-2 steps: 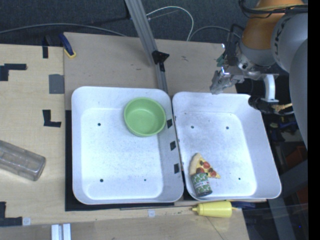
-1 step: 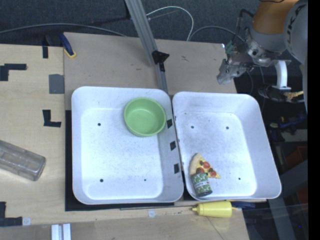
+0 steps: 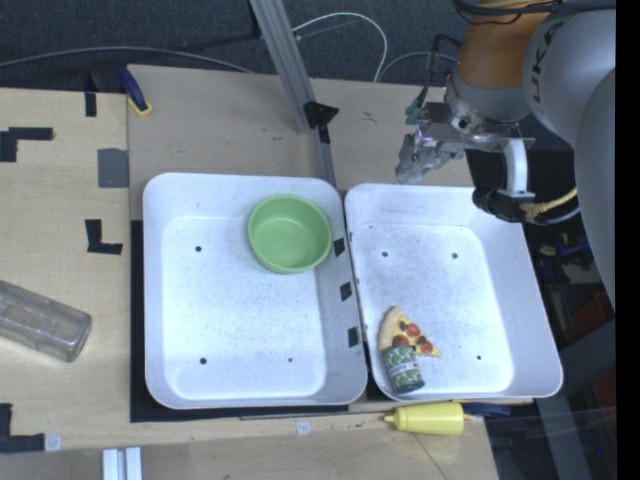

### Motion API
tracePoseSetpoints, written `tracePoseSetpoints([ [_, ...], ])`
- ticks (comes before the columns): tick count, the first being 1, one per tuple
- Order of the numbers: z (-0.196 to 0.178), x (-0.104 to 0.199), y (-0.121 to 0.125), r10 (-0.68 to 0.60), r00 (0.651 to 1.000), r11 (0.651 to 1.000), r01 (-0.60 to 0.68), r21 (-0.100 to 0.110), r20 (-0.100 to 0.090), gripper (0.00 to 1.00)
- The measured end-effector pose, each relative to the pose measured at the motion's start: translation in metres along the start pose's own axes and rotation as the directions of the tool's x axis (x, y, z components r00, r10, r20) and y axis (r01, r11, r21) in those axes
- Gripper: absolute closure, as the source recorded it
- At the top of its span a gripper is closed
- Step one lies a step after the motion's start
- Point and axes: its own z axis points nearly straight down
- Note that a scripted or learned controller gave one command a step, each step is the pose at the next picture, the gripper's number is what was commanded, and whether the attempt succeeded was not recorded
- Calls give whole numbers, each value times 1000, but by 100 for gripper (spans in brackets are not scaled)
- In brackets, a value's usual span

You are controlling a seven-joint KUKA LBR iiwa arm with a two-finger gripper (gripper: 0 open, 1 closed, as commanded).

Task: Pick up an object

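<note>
A pale wooden desk (image 3: 230, 128) marked with black tape pieces (image 3: 100, 236) stands on dark grey carpet (image 3: 120, 13), with white cables (image 3: 350, 28) trailing behind it.

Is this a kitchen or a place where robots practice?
Probably a robot practice lab, not a kitchen. A big grey and orange robot arm reaches over two white bins, and the things in them look like toys: a green bowl, a pizza slice and a small can.

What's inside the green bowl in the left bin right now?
The green bowl looks empty: its bare green inside shows. Whatever is beneath it on the left bin floor is covered.
</note>
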Motion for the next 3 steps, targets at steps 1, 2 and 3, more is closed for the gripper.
tracePoseSetpoints([
  [1,7,48,-23,3,1000,1000,-3,-1,1,100],
  [2,5,100,-35,-1,1000,1000,1,0,-1,100],
  [3,28,150,-52,0,1000,1000,0,2,0,100],
])
